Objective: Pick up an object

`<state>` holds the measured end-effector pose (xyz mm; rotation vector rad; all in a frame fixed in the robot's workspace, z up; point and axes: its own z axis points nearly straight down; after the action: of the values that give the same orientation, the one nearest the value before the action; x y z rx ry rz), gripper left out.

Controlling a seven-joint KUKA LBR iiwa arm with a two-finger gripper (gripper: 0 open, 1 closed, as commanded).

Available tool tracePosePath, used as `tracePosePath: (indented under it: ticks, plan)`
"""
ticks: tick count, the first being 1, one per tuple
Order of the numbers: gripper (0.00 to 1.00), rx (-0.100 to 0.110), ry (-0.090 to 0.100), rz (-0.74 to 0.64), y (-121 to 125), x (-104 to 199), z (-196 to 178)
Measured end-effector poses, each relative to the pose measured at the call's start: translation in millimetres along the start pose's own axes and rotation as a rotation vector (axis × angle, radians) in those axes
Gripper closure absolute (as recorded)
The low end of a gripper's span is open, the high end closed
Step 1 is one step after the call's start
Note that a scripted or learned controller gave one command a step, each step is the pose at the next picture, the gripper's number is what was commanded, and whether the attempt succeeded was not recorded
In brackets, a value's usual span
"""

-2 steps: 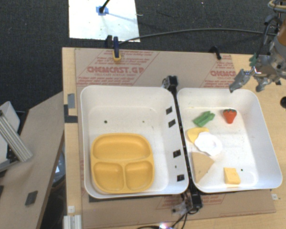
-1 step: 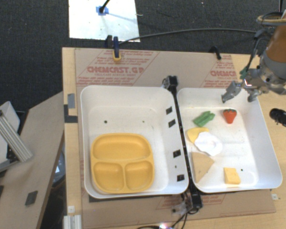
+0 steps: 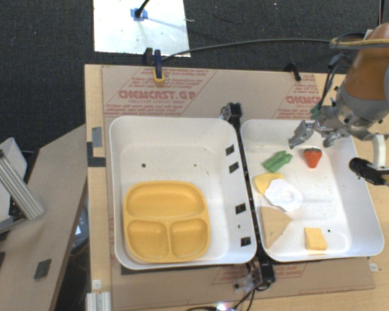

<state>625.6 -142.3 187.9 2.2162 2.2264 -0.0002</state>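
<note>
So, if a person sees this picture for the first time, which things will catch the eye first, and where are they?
Probably the yellow divided tray, lying in the left bin toward its front. Next, the small red piece in the right bin, near its back, with the gripper hovering just above it. A green piece lies to the left of the red one, apart from it.

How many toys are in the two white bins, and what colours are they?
Yellow: 3, the divided tray in the left bin, the block and the wedge in the right bin
Green: 1, the green piece
Red: 1, the red piece
White: 1, the white piece
Tan: 1, the tan slice
Total: 7
</note>
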Motion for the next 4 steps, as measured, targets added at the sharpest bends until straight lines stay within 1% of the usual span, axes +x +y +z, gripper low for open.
tracePosePath:
  ticks: [1,2,3,4]
  plan:
    - [0.0,0.0,0.0,0.003,-7,-7,51]
    - [1.0,-0.004,-0.001,0.003,-6,-7,38]
    - [1.0,-0.005,-0.001,0.005,-15,-7,-11]
    - [1.0,-0.007,-0.001,0.0,-13,-7,-61]
